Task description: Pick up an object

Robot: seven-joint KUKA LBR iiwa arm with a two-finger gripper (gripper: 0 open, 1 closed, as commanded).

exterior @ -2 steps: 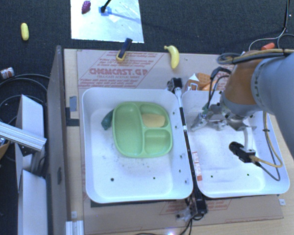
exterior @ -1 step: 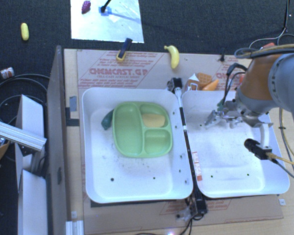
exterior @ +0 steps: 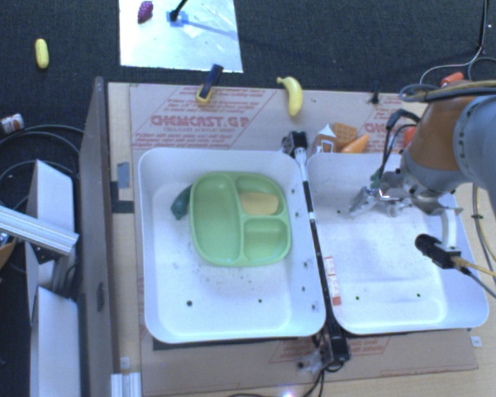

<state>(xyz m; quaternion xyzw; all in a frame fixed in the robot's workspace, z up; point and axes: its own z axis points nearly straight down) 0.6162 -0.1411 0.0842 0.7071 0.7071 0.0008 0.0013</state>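
Green divided plate (exterior: 231, 236) lies in left bin (exterior: 161, 304).

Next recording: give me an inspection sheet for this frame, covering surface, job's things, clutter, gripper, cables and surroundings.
Surface: two white bins, left bin and right bin, side by side on a cardboard sheet.
Job's things: green divided plate in the left bin, yellow piece in one compartment, dark green item at its left edge.
Clutter: banana on the cardboard.
Gripper: gripper over the right bin, fingers spread, nothing between them.
Cables: black coil left of the bench.
Surroundings: dark floor, yellow object.
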